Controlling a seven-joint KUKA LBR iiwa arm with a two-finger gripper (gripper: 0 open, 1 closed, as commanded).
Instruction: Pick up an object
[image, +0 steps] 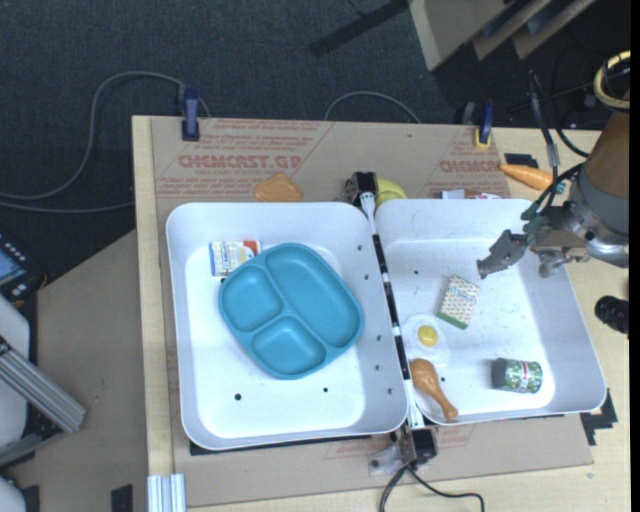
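Leftward first: left bin (200, 400) carries a blue divided tray (289, 309) at centre, a small carton (232, 255) at its 10 o'clock, touching. Right bin (580, 360): checkered box (459, 301) near centre, fried egg toy (427, 335) at its 8 o'clock, chicken drumstick (433, 387) at 6 by the front rim, green can (516, 375) at 4. Gripper (503, 256) hangs at the box's 1 o'clock, apart from it, nothing visibly held; finger spread cannot be told.
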